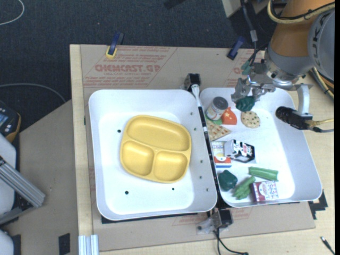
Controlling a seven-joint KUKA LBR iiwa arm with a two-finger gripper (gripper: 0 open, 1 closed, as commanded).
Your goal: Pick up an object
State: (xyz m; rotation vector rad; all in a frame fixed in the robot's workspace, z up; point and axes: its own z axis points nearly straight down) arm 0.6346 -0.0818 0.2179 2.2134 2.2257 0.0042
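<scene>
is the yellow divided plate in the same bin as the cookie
No, the yellow divided plate lies in the left bin, while the cookie lies in the right bin.

Arm [297, 31] cut off at right edge; pincer [245, 101] fingertips indistinct.

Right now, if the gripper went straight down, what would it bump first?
Probably the dark green object right under the gripper, beside the round cookie. Depth is hard to judge; they may already touch.

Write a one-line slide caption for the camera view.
Two-finger gripper poised above small dark green object in cluttered right white bin; yellow three-compartment plastic tray in left white bin.
</scene>
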